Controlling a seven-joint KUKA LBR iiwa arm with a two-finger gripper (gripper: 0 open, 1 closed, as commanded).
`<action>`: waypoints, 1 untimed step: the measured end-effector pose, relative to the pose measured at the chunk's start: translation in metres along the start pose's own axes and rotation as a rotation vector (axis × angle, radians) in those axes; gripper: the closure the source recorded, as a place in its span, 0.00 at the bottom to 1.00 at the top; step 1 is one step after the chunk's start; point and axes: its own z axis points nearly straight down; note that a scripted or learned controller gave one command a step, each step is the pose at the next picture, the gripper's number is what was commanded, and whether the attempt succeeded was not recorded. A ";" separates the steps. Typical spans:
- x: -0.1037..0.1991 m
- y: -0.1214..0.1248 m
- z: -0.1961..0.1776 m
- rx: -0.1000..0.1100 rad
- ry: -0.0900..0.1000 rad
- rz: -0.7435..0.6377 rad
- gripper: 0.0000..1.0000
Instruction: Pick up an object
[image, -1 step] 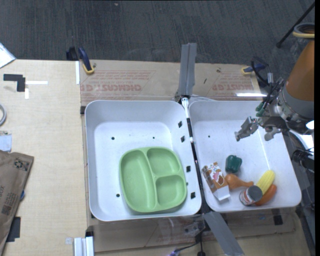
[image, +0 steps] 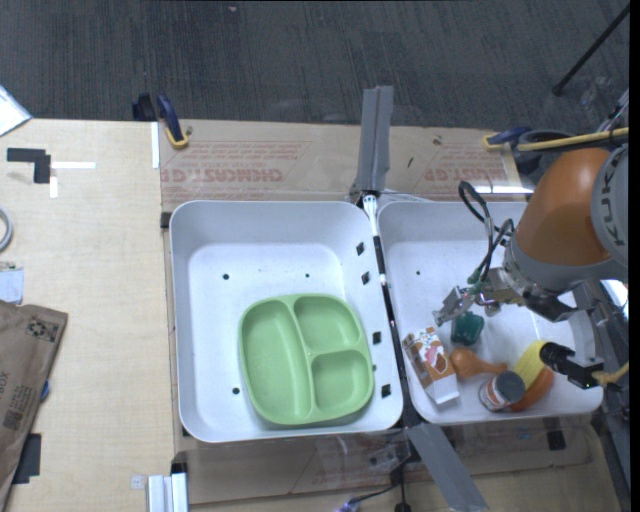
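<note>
Camera view: the gripper (image: 462, 305) is positioned low inside the right bin (image: 420, 235), directly above a dark green object (image: 467, 327). Whether anything is grasped cannot be determined. An orange object (image: 473, 363) is located just below the green one, beside a small printed carton (image: 431, 362) near the bin's left wall. A round can (image: 501, 391) and a yellow and orange item (image: 537, 372) are located at the front right. A green divided plate (image: 305, 357) is located in the left bin (image: 200, 300), well apart.
</note>
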 end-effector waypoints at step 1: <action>0.007 0.018 0.024 0.000 0.000 -0.061 0.00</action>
